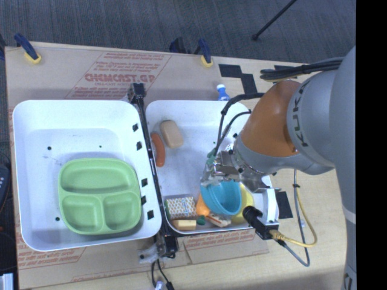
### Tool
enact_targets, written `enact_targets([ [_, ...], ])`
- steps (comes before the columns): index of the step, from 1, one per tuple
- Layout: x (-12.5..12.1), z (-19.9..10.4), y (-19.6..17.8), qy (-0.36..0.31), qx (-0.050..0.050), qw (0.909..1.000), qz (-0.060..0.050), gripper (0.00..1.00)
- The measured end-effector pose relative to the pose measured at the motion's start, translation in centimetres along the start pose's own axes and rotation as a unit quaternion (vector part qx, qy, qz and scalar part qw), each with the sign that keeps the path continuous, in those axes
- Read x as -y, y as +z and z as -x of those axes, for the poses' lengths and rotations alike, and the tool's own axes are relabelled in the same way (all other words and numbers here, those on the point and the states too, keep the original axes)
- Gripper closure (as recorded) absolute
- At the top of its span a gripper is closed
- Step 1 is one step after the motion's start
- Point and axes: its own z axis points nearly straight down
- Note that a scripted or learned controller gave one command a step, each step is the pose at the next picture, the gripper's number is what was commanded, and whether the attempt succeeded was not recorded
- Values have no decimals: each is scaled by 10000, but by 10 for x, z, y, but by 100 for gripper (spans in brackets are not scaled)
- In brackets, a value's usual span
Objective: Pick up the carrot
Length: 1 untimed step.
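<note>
The carrot (pixel 158 149), a slim orange-red piece, lies lengthwise against the left wall of the right bin (pixel 192 110). My gripper (pixel 216 171) hangs below the orange wrist band over the right half of that bin, just above a blue cup (pixel 222 198). It is well to the right of the carrot and apart from it. The arm's body hides the gripper's tips.
A tan bread roll (pixel 172 133) sits just right of the carrot's top end. Along the right bin's front edge lie a checked cracker (pixel 179 206), a small orange piece (pixel 202 209), a yellow item (pixel 246 199) and other toy food. The left bin (pixel 36 125) holds a green divided plate (pixel 100 194).
</note>
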Motion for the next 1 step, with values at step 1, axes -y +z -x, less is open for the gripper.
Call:
enact_targets([
  [1,1,1,2,17,6,10000,-26,0],
])
